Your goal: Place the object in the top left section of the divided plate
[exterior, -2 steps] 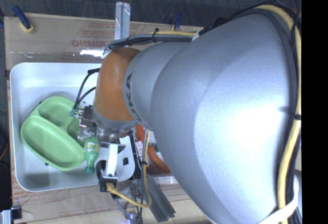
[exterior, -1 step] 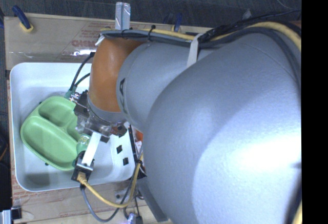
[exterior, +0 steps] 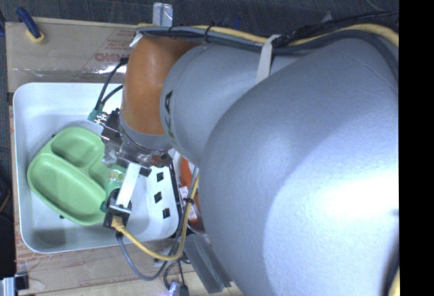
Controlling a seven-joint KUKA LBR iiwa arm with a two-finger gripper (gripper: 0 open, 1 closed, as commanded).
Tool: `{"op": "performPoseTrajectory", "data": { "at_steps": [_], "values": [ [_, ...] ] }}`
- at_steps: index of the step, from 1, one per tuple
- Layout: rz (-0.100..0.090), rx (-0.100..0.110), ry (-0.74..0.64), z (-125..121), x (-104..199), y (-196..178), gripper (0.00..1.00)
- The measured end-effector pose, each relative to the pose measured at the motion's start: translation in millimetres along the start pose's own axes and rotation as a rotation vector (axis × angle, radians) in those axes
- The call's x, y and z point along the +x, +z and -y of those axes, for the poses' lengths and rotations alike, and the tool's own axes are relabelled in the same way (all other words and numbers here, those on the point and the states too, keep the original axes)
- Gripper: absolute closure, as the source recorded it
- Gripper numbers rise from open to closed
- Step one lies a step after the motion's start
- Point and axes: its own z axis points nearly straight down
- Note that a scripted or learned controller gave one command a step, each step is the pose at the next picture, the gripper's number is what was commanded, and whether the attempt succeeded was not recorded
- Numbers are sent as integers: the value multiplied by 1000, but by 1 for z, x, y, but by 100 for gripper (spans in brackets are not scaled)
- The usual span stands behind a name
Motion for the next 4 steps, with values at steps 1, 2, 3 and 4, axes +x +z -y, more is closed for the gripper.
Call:
{"op": "performPoseTrajectory", "data": {
  "at_steps": [1, 2, 3, 4],
  "values": [
    [-2, -1, 252, -3, -22, -46, 100],
    [1, 1, 189, -61, 39, -27, 100],
    [0, 1, 189, -62, 39, -28, 0],
    [3, 3, 179, -60, 41, -37, 100]
  ]
}}
